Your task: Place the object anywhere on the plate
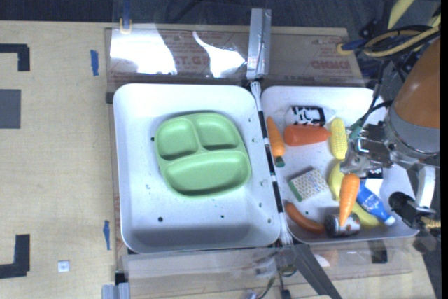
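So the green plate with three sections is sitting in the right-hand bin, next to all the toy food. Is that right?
Not quite. The camera view shows the green plate with three sections sitting in the left-hand bin, by itself. The toy food, such as the corn and a carrot, lies in the right-hand bin, where the arm reaches in.

Glossy, probably plastic green plate (203, 153) in smooth white bin (133, 220).

Corn cob (338, 137) nr red pepper (305, 135), checkered sponge (309, 183), blue bottle (373, 206), rt bin (316, 96).
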Robot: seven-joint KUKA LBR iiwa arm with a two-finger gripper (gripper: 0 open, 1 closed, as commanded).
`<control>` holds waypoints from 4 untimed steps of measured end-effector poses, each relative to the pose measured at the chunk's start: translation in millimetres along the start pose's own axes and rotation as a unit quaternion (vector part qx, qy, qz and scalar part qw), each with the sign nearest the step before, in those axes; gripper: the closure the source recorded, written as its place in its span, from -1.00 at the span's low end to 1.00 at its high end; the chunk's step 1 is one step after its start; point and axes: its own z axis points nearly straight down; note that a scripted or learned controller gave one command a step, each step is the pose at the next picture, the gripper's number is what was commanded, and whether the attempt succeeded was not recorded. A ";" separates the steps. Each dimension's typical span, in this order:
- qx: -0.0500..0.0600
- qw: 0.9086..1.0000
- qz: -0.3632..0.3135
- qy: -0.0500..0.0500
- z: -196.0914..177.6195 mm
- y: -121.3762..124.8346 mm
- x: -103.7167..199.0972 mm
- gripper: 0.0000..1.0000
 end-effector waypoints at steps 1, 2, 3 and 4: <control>0.001 0.993 -0.116 0.001 42.7 -16.0 63.1 1.00; 0.001 0.976 -0.217 0.000 42.7 -32.5 129.7 1.00; -0.001 0.969 -0.247 0.000 32.1 18.3 206.2 1.00; 0.000 0.975 -0.221 -0.001 -50.4 5.8 213.7 1.00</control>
